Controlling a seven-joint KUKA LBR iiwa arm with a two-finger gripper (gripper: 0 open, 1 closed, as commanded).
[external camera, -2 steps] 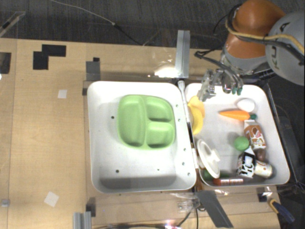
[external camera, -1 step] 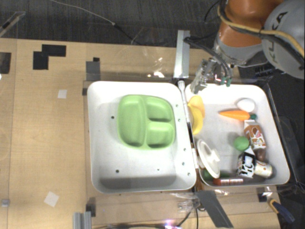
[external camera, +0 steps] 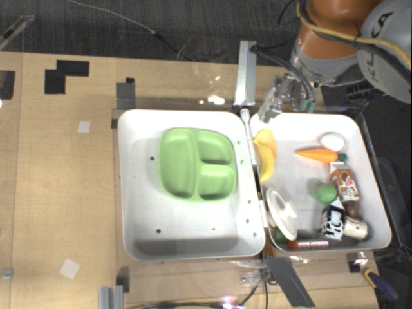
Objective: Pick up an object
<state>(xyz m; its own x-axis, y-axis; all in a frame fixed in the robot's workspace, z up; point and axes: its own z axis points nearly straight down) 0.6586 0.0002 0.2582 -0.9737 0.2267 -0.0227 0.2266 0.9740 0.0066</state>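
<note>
Above the far left corner of the right bin [external camera: 376,172], the gripper [external camera: 288,100] hangs below the grey wrist and orange band of the arm [external camera: 335,18]. Its fingers are a blur of metal and cable, so whether they are spread or closed cannot be told; nothing is seen between them.

The task names no single thing. Nearest the gripper is a yellow banana [external camera: 265,152], lying against the bin's left wall with its long axis running from far to near and slightly bowed. An orange carrot [external camera: 317,153] lies crosswise, long axis left to right, its green end toward the right. Just beyond it rests a white rounded object [external camera: 332,140]. A brown-labelled bottle [external camera: 346,184] lies lengthwise from far to near, beside a green ball [external camera: 326,192]. A white lid-like dish [external camera: 282,213] leans at the near left. A black-and-white carton [external camera: 333,223] and a pale cup [external camera: 356,229] crowd the near right corner, partly overlapping, their outlines hard to separate. A thin red item [external camera: 309,243] lies along the near wall, partly hidden by the rim.

The left bin [external camera: 138,224] holds a green divided tray [external camera: 196,163].
</note>
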